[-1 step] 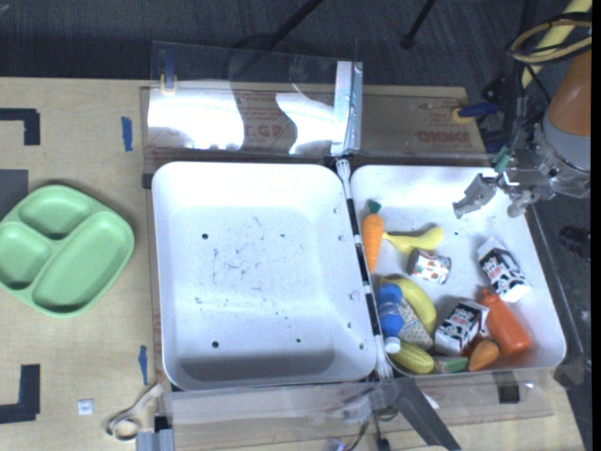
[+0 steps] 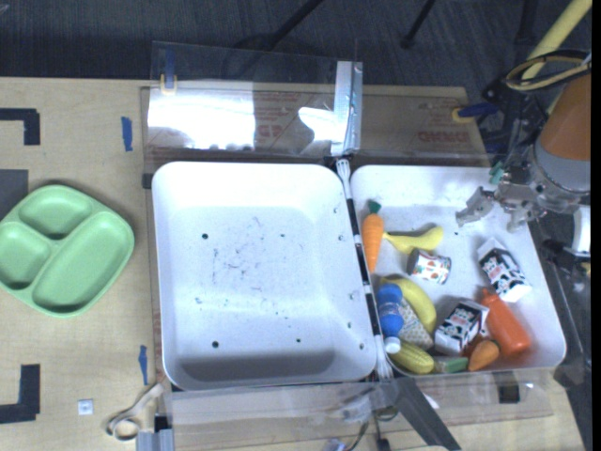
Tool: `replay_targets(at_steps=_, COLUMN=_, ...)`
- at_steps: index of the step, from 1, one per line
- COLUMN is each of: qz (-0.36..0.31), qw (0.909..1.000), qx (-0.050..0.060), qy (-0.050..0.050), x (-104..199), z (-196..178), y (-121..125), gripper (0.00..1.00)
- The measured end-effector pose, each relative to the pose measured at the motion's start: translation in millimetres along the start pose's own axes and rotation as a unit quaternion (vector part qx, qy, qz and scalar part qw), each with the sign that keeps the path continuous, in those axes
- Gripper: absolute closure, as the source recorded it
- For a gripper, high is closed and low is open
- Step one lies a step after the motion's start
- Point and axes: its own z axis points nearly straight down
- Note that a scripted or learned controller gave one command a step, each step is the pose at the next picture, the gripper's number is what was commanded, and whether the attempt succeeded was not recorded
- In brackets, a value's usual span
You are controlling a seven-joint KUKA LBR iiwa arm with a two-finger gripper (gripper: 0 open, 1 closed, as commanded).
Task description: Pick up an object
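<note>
Camera view: arm w/ gripper (image 2: 495, 205) hovers over the right bin (image 2: 549, 346), upper part, fingers apart, nothing btwn them. Objs lie below: carrot (image 2: 373, 238), milk carton (image 2: 500, 272), small can (image 2: 429, 268), bananas, orange bottle (image 2: 508, 327). Left bin (image 2: 254, 181) bare. Step looks like approach, pre-grasp. Next prob. calls for centring over one obj, e.g. the carton nearby, then descending and closing.

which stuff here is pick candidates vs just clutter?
Job: gripper; right bin with carrot, banana, orange bottle, two cow-print cartons, small cup.
Lying about: left bin, green divided plate, clear screen.
</note>
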Motion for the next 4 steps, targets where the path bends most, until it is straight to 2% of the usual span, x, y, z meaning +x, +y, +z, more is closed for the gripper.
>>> replay_targets(at_steps=1, qz=0.018, qw=0.9998, qx=-0.002, qy=0.008, x=1, z=46, y=-32, gripper=0.00)
replay_targets(at_steps=2, qz=0.010, qw=0.9999, qx=0.000, qy=0.005, x=-12, z=20, y=-74, gripper=0.00)
replay_targets(at_steps=3, qz=0.063, qw=0.9980, qx=-0.002, qy=0.011, x=-6, z=45, y=-78, gripper=0.00)
replay_targets(at_steps=4, qz=0.064, qw=0.9979, qx=-0.005, qy=0.006, x=-9, z=35, y=-77, gripper=1.00)
